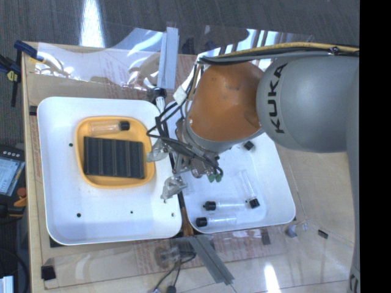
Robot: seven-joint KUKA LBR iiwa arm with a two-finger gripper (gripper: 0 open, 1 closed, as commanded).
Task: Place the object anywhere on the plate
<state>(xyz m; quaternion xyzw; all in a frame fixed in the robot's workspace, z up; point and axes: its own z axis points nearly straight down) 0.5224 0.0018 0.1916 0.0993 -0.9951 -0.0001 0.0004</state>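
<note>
Desk (36, 258), two bins | end effector (174, 185) grip state cannot be told | vial (223, 206) lies just right, lengthwise left-right | plate (113, 151) left.

The bench (110, 258) bears two shallow white bins side by side — the left bin (61, 218) and the right bin (282, 209) — touching

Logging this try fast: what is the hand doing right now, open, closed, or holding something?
Hand: cannot be told; it sits low between the two bins, under the arm's wrist, with no tube seen in it.
</note>
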